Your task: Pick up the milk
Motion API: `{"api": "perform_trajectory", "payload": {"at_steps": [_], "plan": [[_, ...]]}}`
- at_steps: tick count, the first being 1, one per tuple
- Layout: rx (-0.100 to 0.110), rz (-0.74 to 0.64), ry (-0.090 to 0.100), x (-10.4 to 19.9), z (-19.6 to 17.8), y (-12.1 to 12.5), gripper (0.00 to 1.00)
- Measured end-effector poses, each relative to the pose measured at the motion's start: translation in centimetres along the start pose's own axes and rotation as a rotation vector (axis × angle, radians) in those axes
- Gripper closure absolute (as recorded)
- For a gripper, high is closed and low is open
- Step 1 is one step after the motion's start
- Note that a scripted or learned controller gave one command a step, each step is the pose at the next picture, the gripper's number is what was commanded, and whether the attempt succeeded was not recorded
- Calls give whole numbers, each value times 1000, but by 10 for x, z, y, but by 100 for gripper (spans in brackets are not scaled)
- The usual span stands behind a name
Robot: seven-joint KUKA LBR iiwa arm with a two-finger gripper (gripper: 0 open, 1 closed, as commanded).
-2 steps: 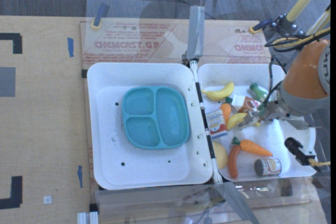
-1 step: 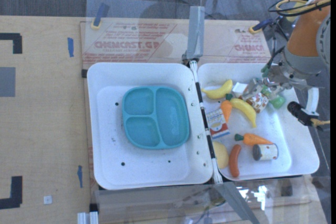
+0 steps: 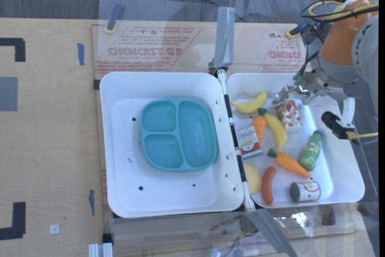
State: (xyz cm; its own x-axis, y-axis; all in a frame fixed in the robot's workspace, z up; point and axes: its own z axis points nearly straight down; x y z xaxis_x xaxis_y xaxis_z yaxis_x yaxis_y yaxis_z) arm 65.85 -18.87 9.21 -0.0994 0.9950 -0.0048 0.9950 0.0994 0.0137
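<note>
Lying flat at nine o'clock in the right bin [image 3: 355,186], milk carton [image 3: 248,141]: light, crushable cardboard, best pinched across narrow sides; gripper [image 3: 287,95] at twelve o'clock, finger state indiscernible.

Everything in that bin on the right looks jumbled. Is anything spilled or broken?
Nothing looks spilled or broken. The right bin is just crowded: the milk carton lies flat against the divider, with bananas, carrots and a green bottle scattered at odd angles. The teal plate sits neatly.
</note>
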Motion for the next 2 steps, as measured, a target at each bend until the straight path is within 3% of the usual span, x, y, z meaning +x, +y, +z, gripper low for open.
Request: {"api": "perform_trajectory", "payload": {"at_steps": [1, 2], "plan": [[-4, -5, -1, 2, -12, 2, 100], [-1, 68, -2, 10, -1, -12, 100]]}}
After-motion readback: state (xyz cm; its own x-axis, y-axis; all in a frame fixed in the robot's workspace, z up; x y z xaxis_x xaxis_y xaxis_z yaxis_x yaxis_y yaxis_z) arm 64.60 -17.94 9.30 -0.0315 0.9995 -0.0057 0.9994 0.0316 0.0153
